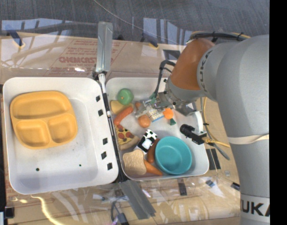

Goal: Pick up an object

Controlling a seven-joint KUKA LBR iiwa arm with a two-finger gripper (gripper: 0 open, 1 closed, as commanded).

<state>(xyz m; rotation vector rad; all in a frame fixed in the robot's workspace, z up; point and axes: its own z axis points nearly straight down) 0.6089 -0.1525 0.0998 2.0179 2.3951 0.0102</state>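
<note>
Two white bins: one yellow tray, one teal bowl.

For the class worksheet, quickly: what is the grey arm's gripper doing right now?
Two-finger gripper: low in the right white bin among the toy food; open or closed cannot be told.

Floor: I see dark grey carpet beyond the bench.
Bench: brown cardboard under clear, glaring plastic.
</note>
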